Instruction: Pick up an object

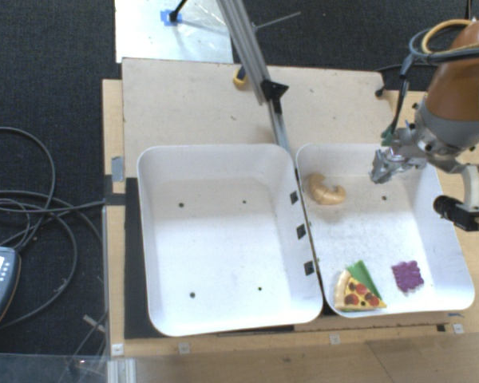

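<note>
Dark carpet surrounds a tan counter bearing two white bins: left bin, right bin. In the right bin lie a tan croissant near the divider, a pizza slice and purple grapes at the front. The tool hovers beside the croissant; its opening cannot be told.

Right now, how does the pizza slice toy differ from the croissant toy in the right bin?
The pizza slice is flat, triangular and multicoloured; the croissant is plump, curved and plain tan. The pizza slice lies at the bin's near edge, the croissant farther back, closer to the gripper. Both rest untouched in the right bin.
</note>
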